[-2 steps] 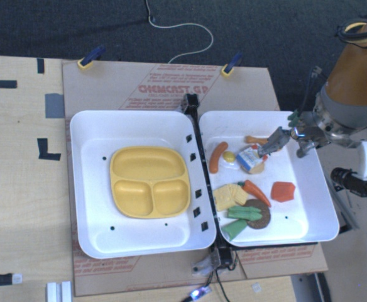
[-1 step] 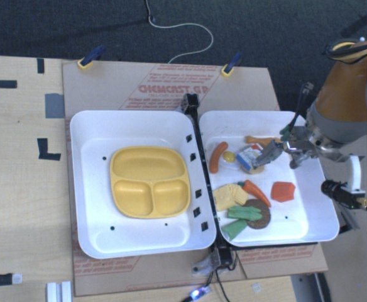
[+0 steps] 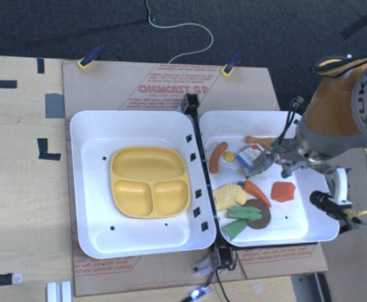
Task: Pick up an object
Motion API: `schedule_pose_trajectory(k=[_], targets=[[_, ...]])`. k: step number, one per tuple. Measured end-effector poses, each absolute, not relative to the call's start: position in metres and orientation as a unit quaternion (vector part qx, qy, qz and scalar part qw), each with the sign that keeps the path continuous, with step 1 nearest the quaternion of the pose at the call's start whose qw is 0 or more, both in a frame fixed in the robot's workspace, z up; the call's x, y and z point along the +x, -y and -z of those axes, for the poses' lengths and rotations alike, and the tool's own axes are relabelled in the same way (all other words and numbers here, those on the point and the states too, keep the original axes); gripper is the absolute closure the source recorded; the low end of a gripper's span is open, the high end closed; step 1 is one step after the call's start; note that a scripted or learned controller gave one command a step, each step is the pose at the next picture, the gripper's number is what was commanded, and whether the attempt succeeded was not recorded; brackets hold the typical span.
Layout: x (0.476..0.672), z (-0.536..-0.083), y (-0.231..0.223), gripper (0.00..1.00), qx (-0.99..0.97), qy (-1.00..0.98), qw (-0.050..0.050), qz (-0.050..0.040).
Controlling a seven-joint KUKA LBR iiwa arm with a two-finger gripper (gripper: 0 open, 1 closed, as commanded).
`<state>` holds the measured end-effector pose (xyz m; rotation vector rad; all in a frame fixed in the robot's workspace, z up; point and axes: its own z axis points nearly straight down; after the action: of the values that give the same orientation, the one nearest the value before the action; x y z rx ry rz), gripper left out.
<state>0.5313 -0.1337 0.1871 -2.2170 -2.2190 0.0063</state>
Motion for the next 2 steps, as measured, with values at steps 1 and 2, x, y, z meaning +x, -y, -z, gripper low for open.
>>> schedule_pose_trajectory(k=[1,2], targets=[[0.521,-0.138,0.132,0.00,-0.707,0.707,0.003,-0.0023],[0.522,-0.090,0.134,0.00,-0.708,0.707,-0.003,0.0005]])
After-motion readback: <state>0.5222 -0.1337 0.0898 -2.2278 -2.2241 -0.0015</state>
